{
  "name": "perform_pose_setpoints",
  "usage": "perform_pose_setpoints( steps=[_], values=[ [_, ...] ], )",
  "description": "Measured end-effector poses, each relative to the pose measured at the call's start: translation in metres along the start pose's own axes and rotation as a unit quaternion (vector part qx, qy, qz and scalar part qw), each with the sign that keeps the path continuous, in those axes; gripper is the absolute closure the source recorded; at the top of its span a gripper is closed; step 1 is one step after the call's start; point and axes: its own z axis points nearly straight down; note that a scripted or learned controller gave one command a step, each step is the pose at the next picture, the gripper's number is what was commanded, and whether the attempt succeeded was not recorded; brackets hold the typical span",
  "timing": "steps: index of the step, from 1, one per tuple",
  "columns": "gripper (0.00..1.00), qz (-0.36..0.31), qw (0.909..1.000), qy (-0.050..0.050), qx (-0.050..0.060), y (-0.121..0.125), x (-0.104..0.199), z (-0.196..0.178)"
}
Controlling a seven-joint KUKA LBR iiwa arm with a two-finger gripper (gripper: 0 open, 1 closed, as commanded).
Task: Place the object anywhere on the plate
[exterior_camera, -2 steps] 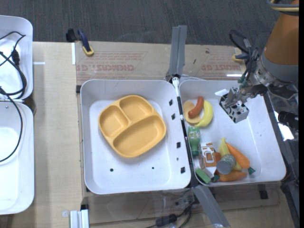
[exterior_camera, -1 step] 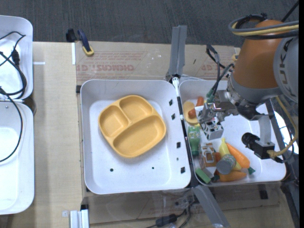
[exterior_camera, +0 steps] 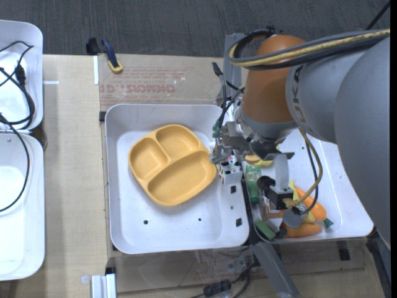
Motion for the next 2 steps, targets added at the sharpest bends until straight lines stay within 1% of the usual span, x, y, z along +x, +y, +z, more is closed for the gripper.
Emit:
perform_pose_setpoints(
  steps=[1, 2],
  values=[
    [1.00, -0.127, 0.9919, 0.000, -0.003, -0.036, -0.011, -0.025],
    [1.00, -0.207, 0.9783, -0.001, -0.001, 0.012, 0.057, 0.009]
  ],
)
